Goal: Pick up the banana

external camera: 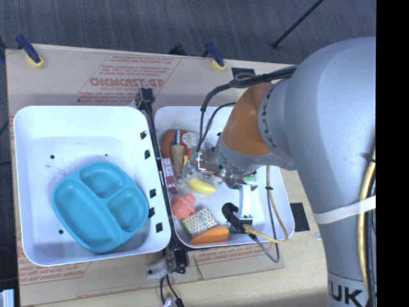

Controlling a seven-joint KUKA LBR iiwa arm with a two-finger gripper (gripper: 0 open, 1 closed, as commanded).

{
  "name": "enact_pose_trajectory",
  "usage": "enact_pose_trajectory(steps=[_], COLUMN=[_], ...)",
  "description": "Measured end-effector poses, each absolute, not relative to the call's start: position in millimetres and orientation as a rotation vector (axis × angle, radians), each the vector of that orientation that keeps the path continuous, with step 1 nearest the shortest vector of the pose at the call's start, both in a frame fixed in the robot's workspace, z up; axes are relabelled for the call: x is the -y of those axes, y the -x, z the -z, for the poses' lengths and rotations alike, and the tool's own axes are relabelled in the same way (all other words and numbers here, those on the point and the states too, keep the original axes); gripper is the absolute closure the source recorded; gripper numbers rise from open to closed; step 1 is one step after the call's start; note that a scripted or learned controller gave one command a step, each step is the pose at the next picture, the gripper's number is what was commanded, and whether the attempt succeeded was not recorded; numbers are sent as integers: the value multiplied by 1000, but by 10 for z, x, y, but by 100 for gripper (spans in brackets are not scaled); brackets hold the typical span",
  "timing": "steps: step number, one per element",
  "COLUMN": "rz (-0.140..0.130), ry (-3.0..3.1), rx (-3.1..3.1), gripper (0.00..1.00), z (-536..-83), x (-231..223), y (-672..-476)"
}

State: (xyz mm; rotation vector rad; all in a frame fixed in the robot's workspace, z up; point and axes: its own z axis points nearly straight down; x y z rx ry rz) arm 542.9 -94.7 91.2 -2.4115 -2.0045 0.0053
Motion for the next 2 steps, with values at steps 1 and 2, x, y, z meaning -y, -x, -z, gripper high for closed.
enact_pose_trajectory(steps=[1,2], rz=[-7,-2], ry=[2407,2506], rx=[2008,1891], gripper=[100,100], z=[-1015,-2006], x=[947,1000], y=[-5433,-4906])
